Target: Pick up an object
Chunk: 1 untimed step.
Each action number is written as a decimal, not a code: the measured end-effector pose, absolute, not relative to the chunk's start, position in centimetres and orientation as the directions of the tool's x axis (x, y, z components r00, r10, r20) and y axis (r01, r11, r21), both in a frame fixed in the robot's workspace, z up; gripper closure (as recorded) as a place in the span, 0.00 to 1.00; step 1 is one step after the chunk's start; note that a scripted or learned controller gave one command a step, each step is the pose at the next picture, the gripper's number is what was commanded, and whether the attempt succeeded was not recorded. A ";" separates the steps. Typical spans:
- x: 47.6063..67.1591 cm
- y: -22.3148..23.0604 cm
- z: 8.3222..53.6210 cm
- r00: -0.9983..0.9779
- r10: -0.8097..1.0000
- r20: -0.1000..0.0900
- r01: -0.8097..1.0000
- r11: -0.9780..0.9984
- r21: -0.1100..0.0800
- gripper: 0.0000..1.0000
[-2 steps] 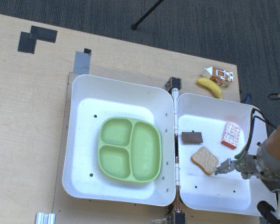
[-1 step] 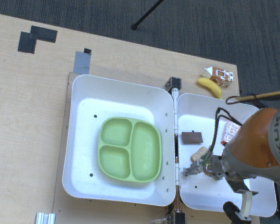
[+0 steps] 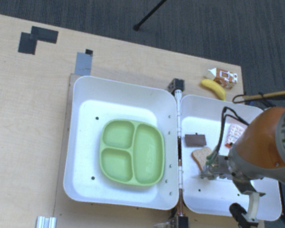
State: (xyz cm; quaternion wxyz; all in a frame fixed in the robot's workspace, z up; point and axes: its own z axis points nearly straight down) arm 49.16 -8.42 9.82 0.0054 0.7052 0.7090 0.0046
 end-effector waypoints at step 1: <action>49.1 -8.4 9.8 -0.006 1.000 -0.001 1.000 0.006 0.014 0.00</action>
